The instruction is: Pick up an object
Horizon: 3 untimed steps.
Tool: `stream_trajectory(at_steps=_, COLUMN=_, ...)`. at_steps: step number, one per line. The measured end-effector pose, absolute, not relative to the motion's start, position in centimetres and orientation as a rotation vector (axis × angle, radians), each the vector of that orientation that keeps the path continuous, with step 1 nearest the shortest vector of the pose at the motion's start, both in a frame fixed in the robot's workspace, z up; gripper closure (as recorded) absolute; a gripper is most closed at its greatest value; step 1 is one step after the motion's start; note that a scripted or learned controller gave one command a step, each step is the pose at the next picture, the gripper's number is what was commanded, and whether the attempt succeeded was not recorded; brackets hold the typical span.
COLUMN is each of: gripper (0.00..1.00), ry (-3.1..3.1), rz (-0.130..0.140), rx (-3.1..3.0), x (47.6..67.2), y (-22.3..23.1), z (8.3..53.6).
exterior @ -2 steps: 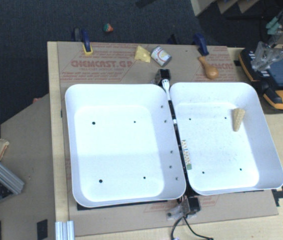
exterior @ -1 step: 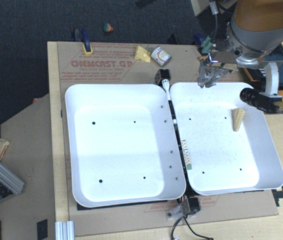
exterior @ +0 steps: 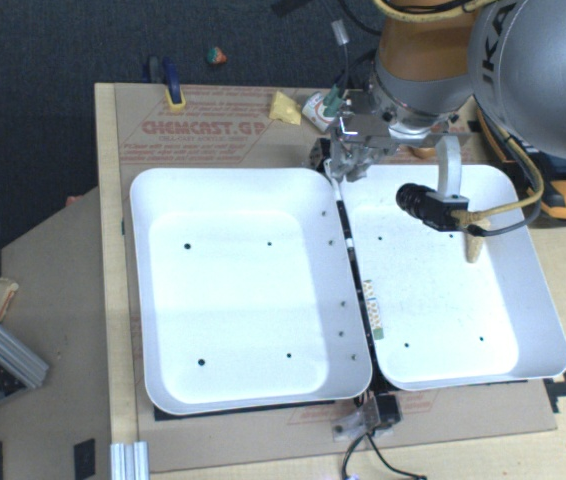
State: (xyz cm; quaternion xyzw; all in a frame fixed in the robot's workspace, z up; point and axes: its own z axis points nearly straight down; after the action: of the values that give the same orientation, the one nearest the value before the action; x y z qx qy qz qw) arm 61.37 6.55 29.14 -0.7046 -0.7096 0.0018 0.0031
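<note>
Fingers [exterior: 340, 164] shut, nothing held

Pressed together, they hang just in front of a yellow wedge-shaped scrap [exterior: 285, 109] and a small white-and-green item [exterior: 316, 109]. Both lie on the brown printed board [exterior: 203, 128] covering the bench [exterior: 63, 298]. The grey arm's gripper [exterior: 337, 174] sits at the far rim where two shallow white plastic bins [exterior: 153, 268] meet.

left bin [exterior: 233, 288] open, end effector [exterior: 342, 168] over rims

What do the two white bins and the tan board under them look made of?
The shallow white left bin and right bin look like moulded plastic: smooth, glossy, rounded corners. The tan board with red lettering looks matte and paper-faced, perhaps cardboard or masked sheet.
</note>
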Motion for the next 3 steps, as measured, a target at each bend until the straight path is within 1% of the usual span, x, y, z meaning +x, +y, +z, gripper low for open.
stream_trajectory(at_steps=1, gripper=1.0, ry=-2.236, rz=-0.027, rx=-2.23, x=66.4, y=6.6, z=45.4)
stream_trajectory(at_steps=2, gripper=1.0, ry=-2.21, rz=0.018, rx=-2.218, x=61.2, y=4.4, z=33.1)
stream_trajectory(at_steps=3, gripper=1.0, ry=-2.225, rz=0.002, rx=-2.214, x=65.8, y=10.6, z=24.1)
